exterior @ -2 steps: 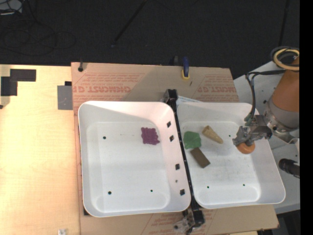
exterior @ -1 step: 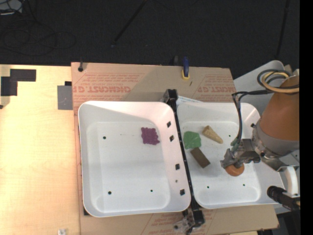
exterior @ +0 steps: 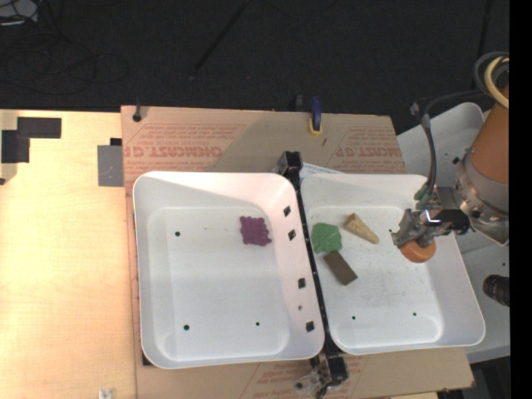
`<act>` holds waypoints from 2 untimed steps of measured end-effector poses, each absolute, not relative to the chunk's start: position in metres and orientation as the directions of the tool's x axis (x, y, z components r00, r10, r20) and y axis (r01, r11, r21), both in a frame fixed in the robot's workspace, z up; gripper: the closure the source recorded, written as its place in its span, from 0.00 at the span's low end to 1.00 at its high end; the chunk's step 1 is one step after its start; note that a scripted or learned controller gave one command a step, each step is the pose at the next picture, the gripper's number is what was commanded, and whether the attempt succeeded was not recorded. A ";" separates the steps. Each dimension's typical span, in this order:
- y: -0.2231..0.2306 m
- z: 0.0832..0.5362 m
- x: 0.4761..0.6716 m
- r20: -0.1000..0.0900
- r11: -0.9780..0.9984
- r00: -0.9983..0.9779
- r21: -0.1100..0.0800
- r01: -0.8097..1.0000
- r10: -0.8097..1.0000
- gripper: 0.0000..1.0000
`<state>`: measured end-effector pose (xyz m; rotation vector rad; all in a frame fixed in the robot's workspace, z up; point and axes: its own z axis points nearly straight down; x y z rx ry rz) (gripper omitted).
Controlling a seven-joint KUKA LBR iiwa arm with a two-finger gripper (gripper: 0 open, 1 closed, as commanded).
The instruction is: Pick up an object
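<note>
the gripper (exterior: 413,238) sits over the right bin (exterior: 449,327) near its right edge, directly above an orange object (exterior: 417,253); whether its fingers grip it, i cannot tell. a purple object (exterior: 255,230) lies in the left bin (exterior: 158,306).

The left bin (exterior: 158,306) has much free floor; only a purple object (exterior: 255,230) lies near its upper middle. In the right bin (exterior: 453,322) the lower half is open. A green object (exterior: 326,238), a brown block (exterior: 340,267) touching it, and a tan wedge (exterior: 362,228) crowd the upper left. An orange object (exterior: 416,251) sits just under the gripper (exterior: 413,233) near the right wall.
</note>
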<state>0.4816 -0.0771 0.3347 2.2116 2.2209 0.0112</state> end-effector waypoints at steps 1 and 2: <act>-0.052 0.211 0.494 0.003 0.001 -0.001 -0.016 1.000 1.000 1.00; 0.004 0.289 0.552 0.002 0.006 -0.006 0.007 1.000 1.000 1.00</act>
